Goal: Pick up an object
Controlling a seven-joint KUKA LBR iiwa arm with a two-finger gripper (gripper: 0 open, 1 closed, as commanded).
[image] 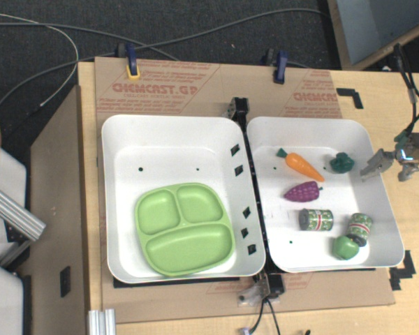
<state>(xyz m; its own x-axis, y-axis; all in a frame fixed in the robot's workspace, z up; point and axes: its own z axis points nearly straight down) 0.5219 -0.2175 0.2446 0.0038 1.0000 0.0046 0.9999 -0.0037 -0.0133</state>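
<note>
- Camera view: we are seeing several small toy foods lying in the right bin (377, 152), any of which could be the thing to pick; none is sitting between the gripper's fingers.
- We are finding an orange carrot (302, 164) with a green top lying at a slant in the upper middle of that bin, and a dark green leafy piece (342, 162) near the bin's right wall.
- Below the carrot a purple bunch of grapes (304, 192) is lying, and below that a small can (315, 220) is resting on its side; its label is too small for us to read.
- Toward the lower right corner we are seeing a second small can (360, 225) just beside a green apple-like piece (346, 247).
- The gripper (390, 162) is hanging at the right edge of the right bin, over its rim, apart from all the toys; two grey fingers are showing spread apart with nothing between them.
- In the left bin (126, 145) a green divided plate (185, 227) with three compartments is lying in the lower half.
- Both bins are resting on a cardboard sheet (160, 82) printed in red; we are reading "CHEMCAST G.P" at the upper left, and the same print near the upper right is only partly legible.
- Two clamps, one yellow and blue (132, 63) and one blue (280, 67), are gripping the cardboard's far edge.
</note>
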